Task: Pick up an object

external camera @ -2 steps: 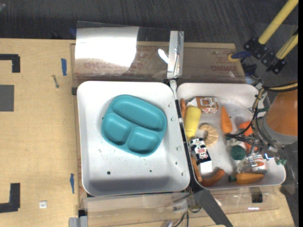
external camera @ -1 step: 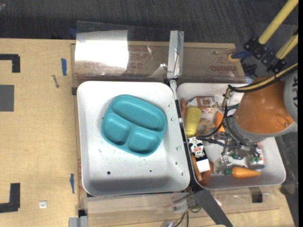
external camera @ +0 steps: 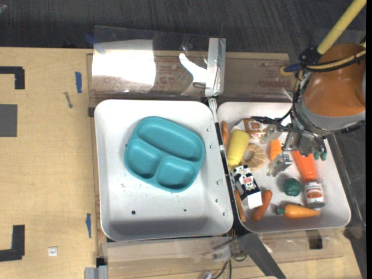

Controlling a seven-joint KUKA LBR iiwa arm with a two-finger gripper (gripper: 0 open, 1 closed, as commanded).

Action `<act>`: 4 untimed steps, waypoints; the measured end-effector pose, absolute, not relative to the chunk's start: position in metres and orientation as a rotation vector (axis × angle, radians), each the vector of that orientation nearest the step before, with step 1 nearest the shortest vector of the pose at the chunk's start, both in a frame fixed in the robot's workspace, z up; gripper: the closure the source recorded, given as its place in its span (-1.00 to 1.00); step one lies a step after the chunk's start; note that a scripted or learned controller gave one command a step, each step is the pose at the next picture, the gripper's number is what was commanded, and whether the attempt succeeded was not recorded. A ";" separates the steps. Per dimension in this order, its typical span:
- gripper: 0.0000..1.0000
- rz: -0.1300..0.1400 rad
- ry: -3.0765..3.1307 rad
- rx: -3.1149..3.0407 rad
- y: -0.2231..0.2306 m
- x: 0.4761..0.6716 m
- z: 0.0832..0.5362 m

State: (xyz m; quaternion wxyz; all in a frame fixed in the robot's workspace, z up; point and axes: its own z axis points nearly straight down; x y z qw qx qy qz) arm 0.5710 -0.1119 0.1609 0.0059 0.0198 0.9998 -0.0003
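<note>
Your arm reached in from the right of the view, its grey body and orange band hanging over the right bin (external camera: 343,208), with the tool (external camera: 283,156) low among the toy food there. I could not tell whether the tool was released or clenched; its metal parts blurred into the clutter and cables, and nothing clearly sat inside it. The nearest candidates lay just beside it. An orange bottle (external camera: 306,164) stood to its right, long axis running roughly up and down the view, with a small white jar (external camera: 314,193) just below that. A green round piece (external camera: 291,186) lay just below the tool. A yellow piece (external camera: 237,146) lay to its left, long axis upright in the view, next to a tan ridged item (external camera: 253,154). Nearer the front wall, a carrot (external camera: 301,211) lay crosswise, and a black-and-white block (external camera: 246,183) slanted along the left wall. The left bin (external camera: 110,173) held a teal divided tray (external camera: 165,152), well apart from the tool. The arm's bulk hid the right bin's far corner, and whatever lay directly under the tool was obscured.
</note>
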 end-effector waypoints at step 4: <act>1.00 0.002 3.090 0.488 -0.087 0.569 0.274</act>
